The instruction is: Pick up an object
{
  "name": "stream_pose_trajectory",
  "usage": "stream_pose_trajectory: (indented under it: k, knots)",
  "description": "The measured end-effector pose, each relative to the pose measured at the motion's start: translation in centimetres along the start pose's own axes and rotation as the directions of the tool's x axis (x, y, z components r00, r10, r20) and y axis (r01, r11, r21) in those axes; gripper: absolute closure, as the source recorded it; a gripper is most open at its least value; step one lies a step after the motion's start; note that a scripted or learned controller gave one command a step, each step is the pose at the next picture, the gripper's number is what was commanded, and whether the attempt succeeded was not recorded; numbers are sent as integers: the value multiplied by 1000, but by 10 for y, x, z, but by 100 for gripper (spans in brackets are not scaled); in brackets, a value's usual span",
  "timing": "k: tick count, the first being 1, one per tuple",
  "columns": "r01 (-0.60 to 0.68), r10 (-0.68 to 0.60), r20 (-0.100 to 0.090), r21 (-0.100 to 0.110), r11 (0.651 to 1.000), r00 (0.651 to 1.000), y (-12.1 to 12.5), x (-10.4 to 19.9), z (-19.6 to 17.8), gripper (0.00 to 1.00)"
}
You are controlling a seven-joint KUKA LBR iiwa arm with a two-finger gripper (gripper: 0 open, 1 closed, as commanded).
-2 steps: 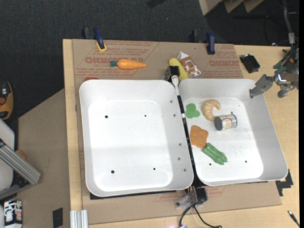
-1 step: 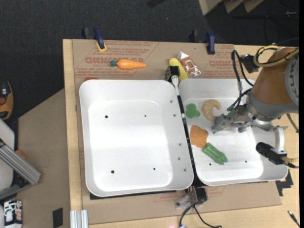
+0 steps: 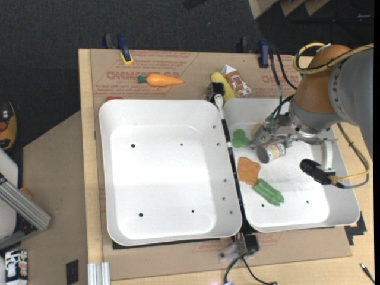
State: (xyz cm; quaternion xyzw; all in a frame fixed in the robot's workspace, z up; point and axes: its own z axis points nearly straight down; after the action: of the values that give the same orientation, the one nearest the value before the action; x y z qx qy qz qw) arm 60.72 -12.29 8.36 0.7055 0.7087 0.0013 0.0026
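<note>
Partly claw [image 3: 268,142] over small can [image 3: 272,153], fingers obscured

Robotics lab setting indicated: cardboard-covered surface [image 3: 89,177] fastened with blue clamps [image 3: 124,49], two white bins [image 3: 113,159] mounted side by side, loose cables [image 3: 350,174], dark carpet [image 3: 47,22], aluminium framing [image 3: 21,203].

Bright, even light falls from overhead. The two white bins [image 3: 160,171] glare almost to blankness, their inner walls barely told apart from their floors. Shadows are soft and short, pooling under the arm [image 3: 332,94] toward the tabletop's [image 3: 95,159] right edge. Focus is fair; small things look slightly soft. The dark floor [image 3: 59,16] beyond the far edge stays dim.
</note>
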Motion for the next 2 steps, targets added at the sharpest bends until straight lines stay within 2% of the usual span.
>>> stream_pose_trajectory:
  k: [1,2]
  knots:
    - [-3,3,0,1,1000,1000,-2,-2,-12,100]
    - [4,-4,-1,-13,1000,1000,66,59,-130,100]
